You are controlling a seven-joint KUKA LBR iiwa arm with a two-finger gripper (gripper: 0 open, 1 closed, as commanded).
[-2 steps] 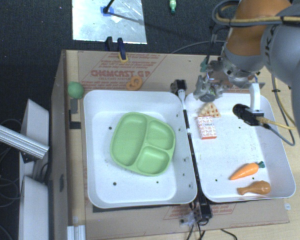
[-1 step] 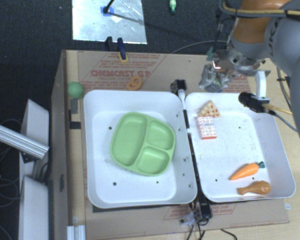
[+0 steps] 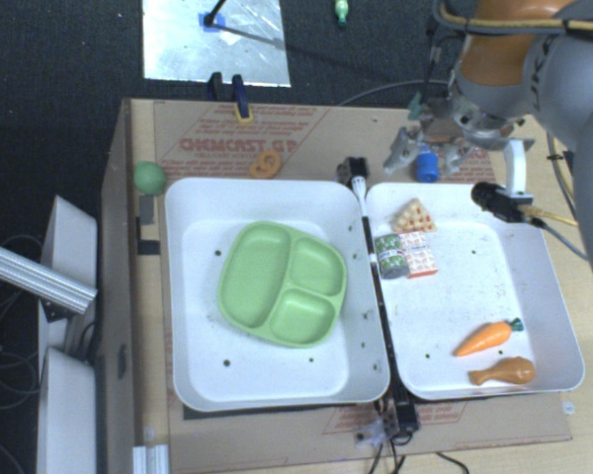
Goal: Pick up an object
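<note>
Gripping a small blue plastic cylinder (image 3: 427, 166), the grey two-finger gripper (image 3: 427, 154) hangs at upper right. Below it sits the shallow white right bin (image 3: 544, 265) on a cardboard-topped bench (image 3: 306, 136).

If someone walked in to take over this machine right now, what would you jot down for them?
Hand: above the far edge of the right bin, a small blue object between its fingers.
Right bin: carrot, drumstick, waffle piece and small printed box.
Left bin: green divided plate.
Done: the blue object looks gripped and off the bin.
Left: confirm the grip is secure.
</note>
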